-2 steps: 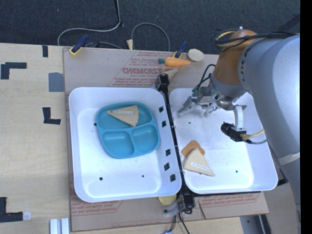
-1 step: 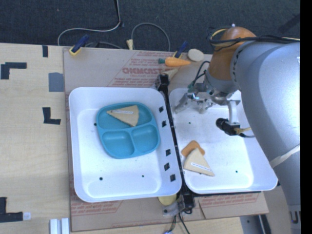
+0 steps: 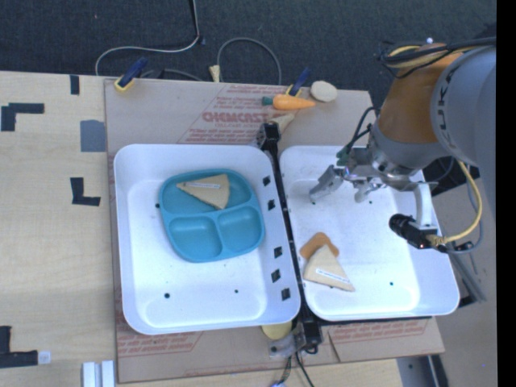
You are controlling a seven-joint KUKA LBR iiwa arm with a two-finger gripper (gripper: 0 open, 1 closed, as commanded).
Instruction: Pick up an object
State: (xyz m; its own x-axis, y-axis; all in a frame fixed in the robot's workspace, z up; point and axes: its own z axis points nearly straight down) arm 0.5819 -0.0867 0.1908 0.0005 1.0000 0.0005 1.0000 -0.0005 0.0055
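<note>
In the right bin [image 3: 419,297] a tan sandwich wedge [image 3: 327,271] lies near the front left, with a small orange-brown piece [image 3: 315,244] touching its far side. My gripper [image 3: 345,187] hovers over the bin's far part, above and behind those two items. Its fingers [image 3: 323,186] are spread open with nothing between them. In the left bin [image 3: 137,289] a blue divided plate [image 3: 234,232] holds another tan wedge [image 3: 207,190] in its far compartment.
Behind the bins, on the cardboard, lie an orange carrot toy [image 3: 292,101] and a beige oval object [image 3: 323,91]. A black divider strip [image 3: 278,216] runs between the bins. A yellow clamp [image 3: 127,79] and cables sit at the back left.
</note>
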